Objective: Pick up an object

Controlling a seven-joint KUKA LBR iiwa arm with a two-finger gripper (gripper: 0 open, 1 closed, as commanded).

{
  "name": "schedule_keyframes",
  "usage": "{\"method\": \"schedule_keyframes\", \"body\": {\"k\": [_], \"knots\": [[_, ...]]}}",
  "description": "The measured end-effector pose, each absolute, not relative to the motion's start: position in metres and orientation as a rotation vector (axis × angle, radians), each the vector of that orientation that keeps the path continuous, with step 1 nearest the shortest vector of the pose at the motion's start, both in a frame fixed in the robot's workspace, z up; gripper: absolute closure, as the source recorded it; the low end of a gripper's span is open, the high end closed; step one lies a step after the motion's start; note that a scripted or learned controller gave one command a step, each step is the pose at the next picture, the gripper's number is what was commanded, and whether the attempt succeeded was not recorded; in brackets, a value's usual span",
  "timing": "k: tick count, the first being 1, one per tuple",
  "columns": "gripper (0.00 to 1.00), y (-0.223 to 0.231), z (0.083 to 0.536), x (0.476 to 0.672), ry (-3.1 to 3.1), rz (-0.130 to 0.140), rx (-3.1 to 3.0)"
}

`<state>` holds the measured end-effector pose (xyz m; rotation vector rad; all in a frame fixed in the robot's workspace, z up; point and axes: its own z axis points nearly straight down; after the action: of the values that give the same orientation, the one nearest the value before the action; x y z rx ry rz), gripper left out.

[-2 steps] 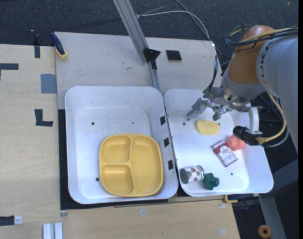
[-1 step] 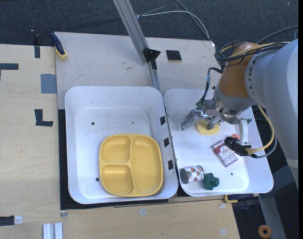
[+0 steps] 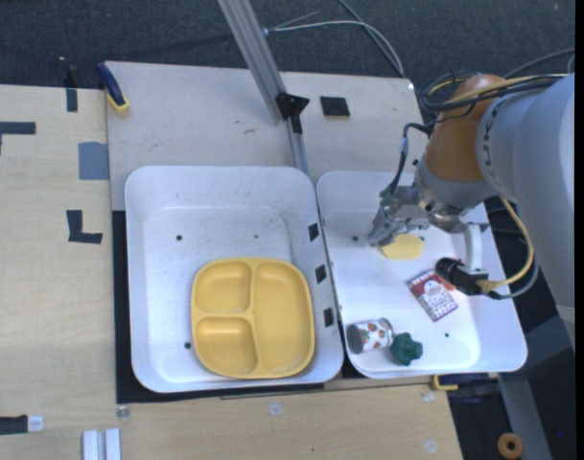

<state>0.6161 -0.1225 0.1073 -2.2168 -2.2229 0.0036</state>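
Yellow flat piece (image 3: 404, 248), maybe a sponge, lies in the right bin (image 3: 498, 348), touching the hand (image 3: 388, 230) above it. Can't tell the hand's state. Risk: low, flat shape slips out; red card (image 3: 432, 294) nearby could get nudged.

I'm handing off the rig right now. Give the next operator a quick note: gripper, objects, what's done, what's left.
Gripper: low in the right bin, beside the pale yellow object; finger state unclear, no confirmed hold.
Right bin also holds a red and white packet, a small can and a green object.
Left bin: yellow divided plate.
Done: arm is down at the yellow object.
Left: grasp something and lift it.
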Motion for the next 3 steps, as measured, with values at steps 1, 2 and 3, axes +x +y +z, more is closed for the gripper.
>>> {"method": "schedule_keyframes", "body": {"k": [1, 2, 3], "knots": [[1.00, -0.124, 0.167, 0.610, -2.223, -0.002, -2.222], [1.00, -0.120, 0.211, 0.603, -2.223, 0.000, -2.220], [1.00, -0.121, 0.254, 0.599, -2.225, -0.002, -2.221]]}}
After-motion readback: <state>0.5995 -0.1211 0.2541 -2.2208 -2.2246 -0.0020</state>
